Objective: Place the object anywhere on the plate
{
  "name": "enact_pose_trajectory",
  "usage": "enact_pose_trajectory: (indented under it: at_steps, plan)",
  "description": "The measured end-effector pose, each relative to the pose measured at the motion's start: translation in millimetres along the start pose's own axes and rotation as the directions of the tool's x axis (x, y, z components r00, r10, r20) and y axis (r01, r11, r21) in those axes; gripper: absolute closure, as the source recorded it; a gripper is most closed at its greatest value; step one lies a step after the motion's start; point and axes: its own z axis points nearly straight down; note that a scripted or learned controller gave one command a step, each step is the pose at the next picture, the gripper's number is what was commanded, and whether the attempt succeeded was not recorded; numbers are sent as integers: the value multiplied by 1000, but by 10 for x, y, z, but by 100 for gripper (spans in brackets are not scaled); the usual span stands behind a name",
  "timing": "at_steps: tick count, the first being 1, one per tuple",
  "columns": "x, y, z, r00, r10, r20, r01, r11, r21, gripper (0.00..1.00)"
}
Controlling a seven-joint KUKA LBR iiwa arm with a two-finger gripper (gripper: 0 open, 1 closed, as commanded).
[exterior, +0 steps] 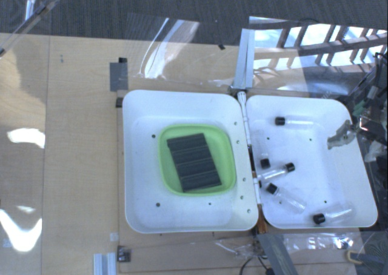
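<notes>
Ridged dark-grey block (193, 162) lay flat on the green plate (165, 146) when you looked down at the bench (73, 146). It sat well inside the plate's rim, turned a little off square, with green showing on every side of it. The plate itself rested near the middle of the left bin (139, 116), a touch closer to the edge that bin shares with its neighbour.

You saw the gripper (341, 134) over the right bin (327, 177), close to that bin's right edge and nearer its far corner than its near one. It was well apart from the plate and the block, with the whole shared edge of the two bins between them. You could not tell whether it was released or clenched; it showed as a small pale grey shape against the white floor, and nothing could be made out in its grasp.

Several clear vials with black caps lay scattered in the right bin. One (279, 121) was near the far edge, and a lone black cap (265, 163) sat by the shared edge. Two more (290, 168) (271, 188) lay slantwise just beside it, and another (319, 218) lay by the near edge.
</notes>
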Motion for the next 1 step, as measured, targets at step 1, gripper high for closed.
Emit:
enact_pose_trajectory:
  at_steps: [1]
  plan:
    - [-136, 37, 390, 1000, 22, 2, -22, 1000, 4, 0]
